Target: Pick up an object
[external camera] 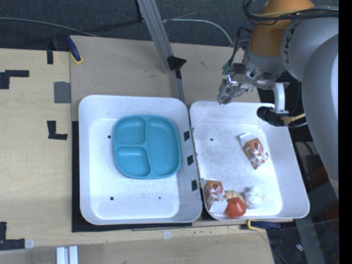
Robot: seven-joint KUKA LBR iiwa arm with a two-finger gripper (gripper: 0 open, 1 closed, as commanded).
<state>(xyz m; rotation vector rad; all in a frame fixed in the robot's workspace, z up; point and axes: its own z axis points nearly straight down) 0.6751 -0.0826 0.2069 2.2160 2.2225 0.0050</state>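
My gripper (226,94) hangs over the far left rim of the right bin (286,147), with nothing seen between its fingers. A white and orange packet (254,150) lies in the right half of that bin, well below and right of the gripper. Along the bin's near edge lie a second orange packet (213,192), a red tomato-like ball (235,207) and a small pale crumpled object (254,197).
A blue divided plate (147,147) lies in the left bin (91,164). A grey metal bar (157,29) slants from the top down to the gap between the bins. The arm's body fills the upper right.
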